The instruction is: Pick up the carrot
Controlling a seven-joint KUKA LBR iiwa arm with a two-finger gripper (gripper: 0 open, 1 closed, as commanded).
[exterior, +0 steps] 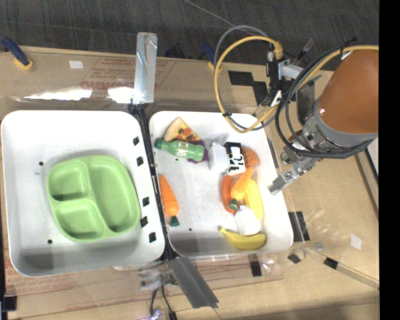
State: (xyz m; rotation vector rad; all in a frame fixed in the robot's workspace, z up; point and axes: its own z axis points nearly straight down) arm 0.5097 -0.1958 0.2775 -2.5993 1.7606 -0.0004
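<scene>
A: Where lies the carrot (168,195)?
B: In the right bin (207,242), at nine o'clock of it, close along the left wall. Lying lengthwise, orange body toward twelve, small green end toward six. Touching no other thing.

A: And what else in that bin?
B: At twelve o'clock a pizza slice (179,131), and just below it a green bottle (185,150) lying on its side. Toward three o'clock a crowded heap: a white carton with black marks (233,157), some orange pieces, a yellow piece (251,196). At five o'clock a banana (243,239), with a white thing (248,221) just above it.

A: The left bin (20,152)?
B: Holding a green divided plate (92,197) with three compartments, near the middle.

A: Where hangs the arm (347,99)?
B: At three o'clock of the right bin, outside its rim, over the desk (333,225). Grey with an orange band, cables looping around at twelve o'clock of it.

A: And the fingers (285,178)?
B: Pointing toward eight o'clock, near the bin's right wall, well apart from the carrot. Holding nothing. Open or closed — cannot tell, too small and at a bad angle.
</scene>
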